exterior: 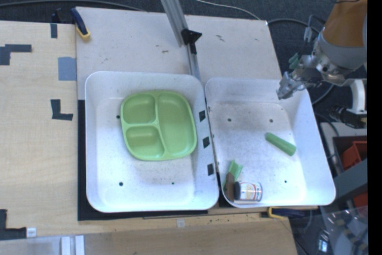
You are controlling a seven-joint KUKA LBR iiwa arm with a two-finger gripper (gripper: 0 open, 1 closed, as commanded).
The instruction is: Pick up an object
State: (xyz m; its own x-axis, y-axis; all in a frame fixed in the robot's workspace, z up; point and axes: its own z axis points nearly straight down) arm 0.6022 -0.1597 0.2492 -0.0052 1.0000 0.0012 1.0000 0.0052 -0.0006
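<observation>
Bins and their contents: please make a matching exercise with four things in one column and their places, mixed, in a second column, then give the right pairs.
Things:
1. tray
2. green stick
3. can
4. pincer

Places:
A. near front edge of the right bin
B. above far right corner of the right bin
C. in the left bin
D. middle right of the right bin

Pairs: 1-C, 2-D, 3-A, 4-B
</observation>
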